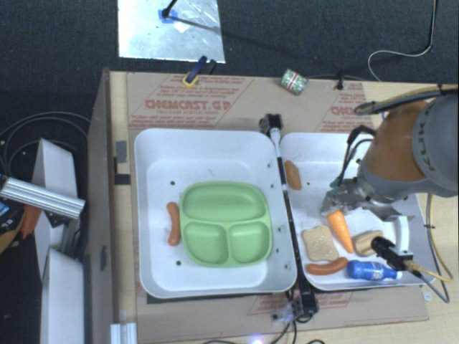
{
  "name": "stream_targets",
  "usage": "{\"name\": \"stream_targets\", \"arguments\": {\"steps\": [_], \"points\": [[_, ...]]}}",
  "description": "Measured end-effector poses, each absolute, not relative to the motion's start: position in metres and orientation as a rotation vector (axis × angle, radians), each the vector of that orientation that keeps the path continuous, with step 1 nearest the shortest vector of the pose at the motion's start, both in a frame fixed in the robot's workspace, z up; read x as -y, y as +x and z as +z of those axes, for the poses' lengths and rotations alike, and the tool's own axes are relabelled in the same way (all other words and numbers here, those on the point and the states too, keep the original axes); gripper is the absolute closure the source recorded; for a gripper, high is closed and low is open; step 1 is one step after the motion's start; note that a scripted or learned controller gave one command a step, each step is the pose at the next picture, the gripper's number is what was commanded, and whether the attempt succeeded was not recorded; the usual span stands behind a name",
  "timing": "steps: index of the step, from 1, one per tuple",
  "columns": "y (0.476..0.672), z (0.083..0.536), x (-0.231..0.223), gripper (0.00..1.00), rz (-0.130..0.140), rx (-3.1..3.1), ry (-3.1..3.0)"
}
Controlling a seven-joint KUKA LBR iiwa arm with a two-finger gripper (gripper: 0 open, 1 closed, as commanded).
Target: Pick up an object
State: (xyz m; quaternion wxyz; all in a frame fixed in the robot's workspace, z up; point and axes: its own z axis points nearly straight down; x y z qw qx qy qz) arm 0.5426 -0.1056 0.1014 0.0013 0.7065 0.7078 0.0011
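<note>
My two-finger gripper [337, 201] hangs low in the right-hand shallow white bin [315, 149], just above the thick end of a small orange plastic carrot [341, 231]. The wrist and cabling hide its tip, so whether it is spread or closed I cannot tell, and I see nothing held in it.

The carrot lies on the bin floor, pointing towards the near rim, with a tan slice of toy bread [320, 243] just beside it on one side and a pale beige bun-shaped piece [366, 241] close on the other. Along the near wall lie a reddish-brown toy sausage [326, 267] and a blue plastic bottle with a white cap [372, 270]. A second tan sausage-like piece [292, 175] sits apart by the divider.

I judge the carrot the nearest candidate. It looks like light, hollow, rigid toy plastic: nothing fragile, but smooth and tapered, so it will likely squirt out of a pinch near the tip. I would take it across the thick upper part, jaws set crosswise to its length. The bread beside it leaves little room for one finger, which may nudge the slice.

The left-hand white bin [154, 156] holds a green sectioned plastic tray [226, 222] and an orange-red sausage [173, 224].
</note>
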Motion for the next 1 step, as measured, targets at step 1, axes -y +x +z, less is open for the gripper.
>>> {"name": "stream_targets", "arguments": {"steps": [1], "points": [[0.5592,0.1852,0.0140,1.00,0.006,-2.225,2.216]]}}
